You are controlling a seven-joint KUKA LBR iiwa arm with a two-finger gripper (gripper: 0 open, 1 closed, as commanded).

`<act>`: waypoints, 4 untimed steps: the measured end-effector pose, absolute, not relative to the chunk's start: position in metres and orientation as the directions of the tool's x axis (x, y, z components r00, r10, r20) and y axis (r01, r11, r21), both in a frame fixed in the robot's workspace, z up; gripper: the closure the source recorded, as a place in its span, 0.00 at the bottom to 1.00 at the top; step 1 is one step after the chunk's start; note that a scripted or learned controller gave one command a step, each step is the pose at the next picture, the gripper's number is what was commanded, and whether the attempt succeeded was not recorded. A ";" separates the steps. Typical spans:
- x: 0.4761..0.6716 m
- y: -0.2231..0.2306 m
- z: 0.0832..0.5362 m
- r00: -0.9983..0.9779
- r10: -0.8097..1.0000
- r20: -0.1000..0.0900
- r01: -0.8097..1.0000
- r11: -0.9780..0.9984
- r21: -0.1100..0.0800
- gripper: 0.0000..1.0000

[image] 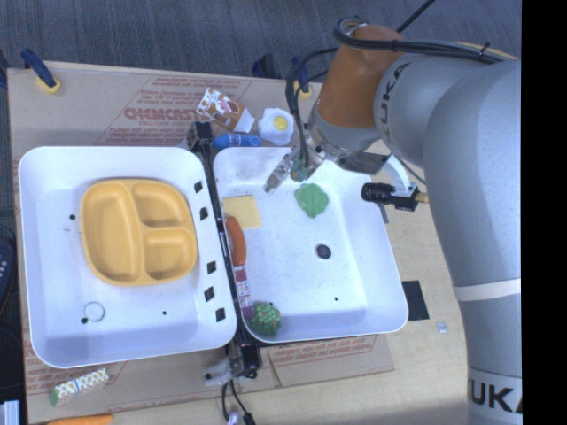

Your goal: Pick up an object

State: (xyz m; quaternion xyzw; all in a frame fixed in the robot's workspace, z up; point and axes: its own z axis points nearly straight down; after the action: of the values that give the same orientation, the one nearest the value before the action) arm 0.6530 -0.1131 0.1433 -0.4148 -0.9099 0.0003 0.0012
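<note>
The right bin (372, 264) holds a green leafy toy (311, 200), a yellow cheese slice (242, 211), an orange sausage-shaped piece (235, 240), a green knobbly ball (265, 317) and a small dark disc (323, 251). My gripper (289, 174) hovers over the bin's back part, just up and left of the green leafy toy and right of the cheese slice. Its fingers (276, 179) stand apart, open, with nothing between them. The grey arm with its orange band (354, 78) comes in from the right.
The left bin (44, 264) bears a yellow divided plate (139, 230) and a small clear ring (93, 311). Behind the bins lie a fried-egg toy (277, 124), a blue item (235, 140) and a printed packet (217, 106). A black divider (217, 237) separates the bins.
</note>
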 end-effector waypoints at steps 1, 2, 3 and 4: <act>0.653 -0.114 0.143 -0.655 0.755 0.002 0.755 0.655 -0.002 0.00; 0.652 -0.100 0.092 -0.513 0.858 0.003 0.858 0.513 -0.003 0.00; 0.627 -0.024 0.193 -0.470 0.883 0.000 0.883 0.470 0.000 0.00; 0.598 0.019 0.192 -0.849 0.528 0.002 0.528 0.849 -0.002 0.00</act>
State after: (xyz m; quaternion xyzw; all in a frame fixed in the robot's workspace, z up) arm 0.5984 0.0193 0.1920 -0.2746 -0.9616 0.0007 0.0012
